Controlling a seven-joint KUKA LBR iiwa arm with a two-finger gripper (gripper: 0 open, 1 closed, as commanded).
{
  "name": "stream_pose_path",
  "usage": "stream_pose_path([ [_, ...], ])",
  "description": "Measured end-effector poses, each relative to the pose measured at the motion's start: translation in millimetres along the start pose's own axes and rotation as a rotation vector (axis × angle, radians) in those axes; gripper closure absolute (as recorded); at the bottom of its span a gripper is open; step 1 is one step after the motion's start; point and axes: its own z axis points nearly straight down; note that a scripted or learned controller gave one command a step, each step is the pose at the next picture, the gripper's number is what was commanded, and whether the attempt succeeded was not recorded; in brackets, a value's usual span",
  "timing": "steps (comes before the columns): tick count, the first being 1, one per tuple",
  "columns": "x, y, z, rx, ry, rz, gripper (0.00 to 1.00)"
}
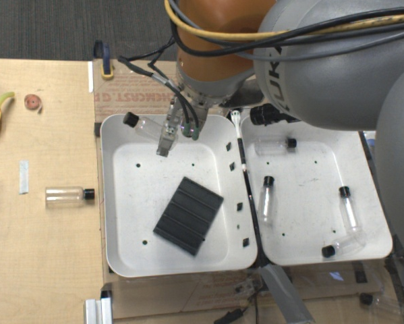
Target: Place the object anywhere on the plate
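Two white bins (114, 201) sit side by side; the gripper (166, 140) hovers above a black plate (188, 216), finger state impossible to tell.

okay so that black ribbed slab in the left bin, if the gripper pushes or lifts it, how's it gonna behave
The black ribbed slab lies flat on the left bin floor, so it would probably slide rather than roll or tip. It looks rigid. Its low profile may make a top-down pinch by the gripper awkward; the edges seem the likelier grip.

Black ridged block (188, 216), white bins (114, 181)
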Motion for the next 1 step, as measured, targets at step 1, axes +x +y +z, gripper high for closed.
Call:
stream_pose_path([
  [1,66.2,-5.5,138.2,0.003,0.005,-0.043,1.00],
])
